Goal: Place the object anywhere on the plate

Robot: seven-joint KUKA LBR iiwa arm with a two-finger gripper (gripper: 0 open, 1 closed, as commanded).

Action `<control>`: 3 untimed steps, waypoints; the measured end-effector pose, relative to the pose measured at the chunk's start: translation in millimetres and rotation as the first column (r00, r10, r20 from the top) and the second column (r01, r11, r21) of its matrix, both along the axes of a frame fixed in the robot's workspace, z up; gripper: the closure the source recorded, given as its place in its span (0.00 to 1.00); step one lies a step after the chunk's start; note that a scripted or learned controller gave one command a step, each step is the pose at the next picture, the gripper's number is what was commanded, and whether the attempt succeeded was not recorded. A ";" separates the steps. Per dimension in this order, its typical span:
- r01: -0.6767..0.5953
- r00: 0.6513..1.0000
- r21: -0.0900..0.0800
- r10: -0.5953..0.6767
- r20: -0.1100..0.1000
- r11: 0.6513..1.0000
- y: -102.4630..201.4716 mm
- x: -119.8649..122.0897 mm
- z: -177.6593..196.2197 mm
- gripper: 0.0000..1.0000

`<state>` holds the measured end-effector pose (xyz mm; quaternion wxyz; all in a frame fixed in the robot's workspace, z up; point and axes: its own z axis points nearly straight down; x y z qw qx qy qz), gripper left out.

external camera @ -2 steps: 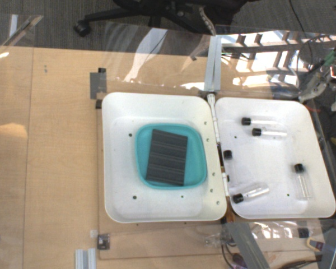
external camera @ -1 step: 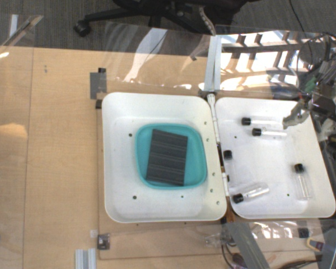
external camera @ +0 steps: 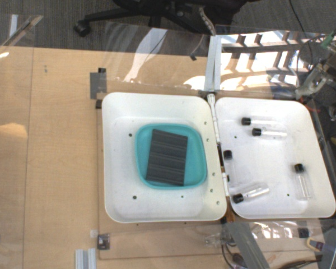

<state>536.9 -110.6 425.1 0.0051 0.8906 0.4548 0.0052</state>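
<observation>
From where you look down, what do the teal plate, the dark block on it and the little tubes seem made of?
Teal plate: probably plastic, smooth and evenly coloured.
Dark block: matte, ridged in lines, maybe foam or rubber; I can't be sure.
Tubes: see-through bodies with black caps, glass or clear plastic.

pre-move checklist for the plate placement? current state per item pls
1. Teal plate sits flat in left bin: ok.
2. Dark ribbed block lies fully on the plate, inside its rim: ok, so the placement looks done.
3. Block flat, not tilted over the edge: ok.
4. Right bin holds clear vials with black caps, all apart from the plate: ok.
5. Anything overhanging the divider between bins: one small black cap near it; cannot tell if it touches.
6. Gripper state: cannot tell.
</observation>
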 end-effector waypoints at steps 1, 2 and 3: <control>0.259 0.966 0.003 -0.259 -0.002 0.966 -5.7 -44.5 11.1 0.00; 0.498 0.867 0.006 -0.498 -0.005 0.867 14.8 -24.2 10.8 0.00; 0.671 0.741 0.009 -0.671 -0.002 0.741 -11.5 -48.1 11.1 0.00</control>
